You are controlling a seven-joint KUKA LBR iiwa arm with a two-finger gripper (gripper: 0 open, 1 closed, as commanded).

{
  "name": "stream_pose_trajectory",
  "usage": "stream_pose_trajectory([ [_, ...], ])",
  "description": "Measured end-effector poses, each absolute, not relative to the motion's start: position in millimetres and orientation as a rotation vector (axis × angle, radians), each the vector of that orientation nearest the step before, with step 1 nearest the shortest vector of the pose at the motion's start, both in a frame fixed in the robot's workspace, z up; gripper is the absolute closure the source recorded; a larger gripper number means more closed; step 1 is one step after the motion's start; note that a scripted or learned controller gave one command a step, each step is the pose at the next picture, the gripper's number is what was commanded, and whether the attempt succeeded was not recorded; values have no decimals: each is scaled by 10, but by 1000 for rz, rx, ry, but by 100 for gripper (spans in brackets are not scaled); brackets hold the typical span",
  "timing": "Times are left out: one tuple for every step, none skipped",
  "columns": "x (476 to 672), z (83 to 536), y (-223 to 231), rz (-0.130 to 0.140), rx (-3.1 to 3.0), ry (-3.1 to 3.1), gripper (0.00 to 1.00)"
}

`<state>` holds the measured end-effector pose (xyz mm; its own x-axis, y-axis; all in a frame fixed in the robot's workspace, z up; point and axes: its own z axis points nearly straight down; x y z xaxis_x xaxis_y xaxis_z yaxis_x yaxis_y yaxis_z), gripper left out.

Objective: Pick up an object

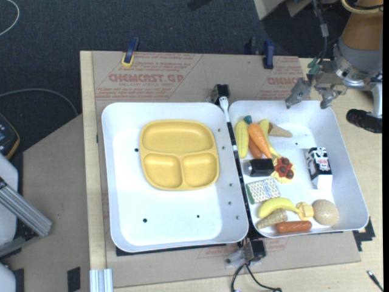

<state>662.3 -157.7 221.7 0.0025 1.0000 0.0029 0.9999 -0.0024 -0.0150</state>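
My gripper [311, 97] hangs open over the far rim of the right bin [343, 142], with nothing between its fingers. In that bin, near the left wall, lie a yellow corn-like piece [242, 137], an orange carrot [260, 140] and a tan cone slice [279, 130]. Below them are a black block [261, 166], a red and yellow toy [284, 168] and a patterned packet [264, 191]. A cow-print milk carton [320, 166] stands at the right. Along the front edge sit a banana [276, 207], a red sausage [293, 227] and a round beige bun [326, 212].
The left bin [121, 193] holds a yellow divided tray [180, 154]. Blue clamps [267, 53] grip the cardboard at the back. The right bin's far right corner has bare floor.
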Motion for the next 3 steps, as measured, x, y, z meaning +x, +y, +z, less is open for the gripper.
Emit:
stream_pose_trajectory([
  [6651,2306,-1574,0,-2221,-2221,0],
  [6685,1705,-1635,6,-2218,-2217,0],
  [6649,1102,-1551,6,-2216,-2218,0],
])
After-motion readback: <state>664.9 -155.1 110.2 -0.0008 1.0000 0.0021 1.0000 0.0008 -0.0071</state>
